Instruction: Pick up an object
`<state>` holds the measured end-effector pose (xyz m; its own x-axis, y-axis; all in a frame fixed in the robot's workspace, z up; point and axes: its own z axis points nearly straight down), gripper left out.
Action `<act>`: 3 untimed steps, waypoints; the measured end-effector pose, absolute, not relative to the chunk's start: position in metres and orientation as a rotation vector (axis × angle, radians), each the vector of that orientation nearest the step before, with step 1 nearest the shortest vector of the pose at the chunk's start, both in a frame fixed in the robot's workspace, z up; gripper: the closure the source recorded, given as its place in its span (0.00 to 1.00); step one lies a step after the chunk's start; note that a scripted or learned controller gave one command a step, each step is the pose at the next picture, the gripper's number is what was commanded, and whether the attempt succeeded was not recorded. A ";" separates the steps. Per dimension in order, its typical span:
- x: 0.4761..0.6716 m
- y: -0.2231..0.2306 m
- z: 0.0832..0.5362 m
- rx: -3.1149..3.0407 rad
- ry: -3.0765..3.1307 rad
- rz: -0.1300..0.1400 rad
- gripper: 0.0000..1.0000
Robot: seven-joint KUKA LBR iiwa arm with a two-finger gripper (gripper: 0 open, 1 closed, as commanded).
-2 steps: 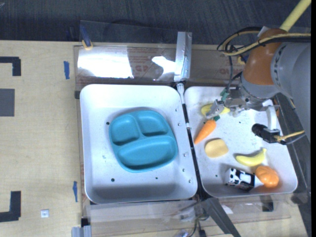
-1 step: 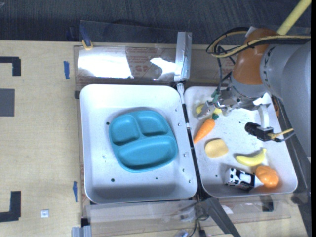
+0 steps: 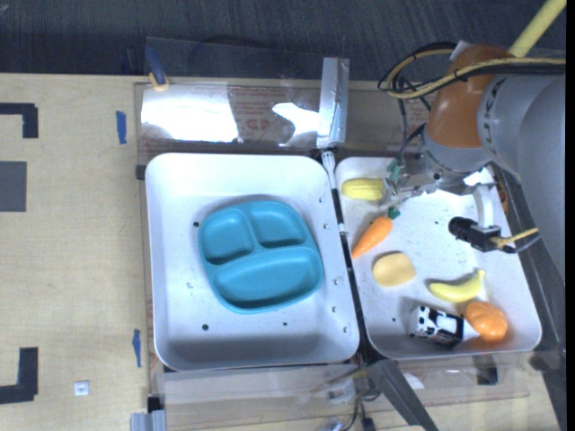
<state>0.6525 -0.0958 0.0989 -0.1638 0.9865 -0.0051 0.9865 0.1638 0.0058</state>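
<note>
On the wooden surface [image 3: 72,241] stand two shallow white bins side by side. The left bin [image 3: 171,330] holds a blue divided plate [image 3: 259,254], lying flat near its middle.

The right bin [image 3: 521,330] holds the toys. Near its upper left corner lies a pale yellow piece [image 3: 362,189]. Just below it is an orange carrot [image 3: 373,235] with a green top, lying at a slant beside the left wall of the bin. Below the carrot is a rounded yellow piece [image 3: 392,268]. Near the lower wall lies a black and white toy [image 3: 437,324], and to the right of it a yellow banana [image 3: 458,287] and an orange fruit [image 3: 486,320], the two touching.

The tool [image 3: 401,181] is over the upper left part of the right bin, just beside the pale yellow piece and above the green top of the carrot. I cannot tell how it stands, and nothing is seen held in it. The grey arm [image 3: 530,124] with its orange band comes in from the right.
</note>
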 end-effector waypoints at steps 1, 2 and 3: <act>0.652 -0.096 0.098 2.027 2.391 0.001 0.00; 0.614 -0.100 0.087 1.923 2.479 0.003 0.00; 0.617 -0.100 0.100 1.919 2.473 0.011 1.00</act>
<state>0.6169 -0.1001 0.1000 -0.2480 0.9687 -0.0049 0.9687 0.2481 0.0125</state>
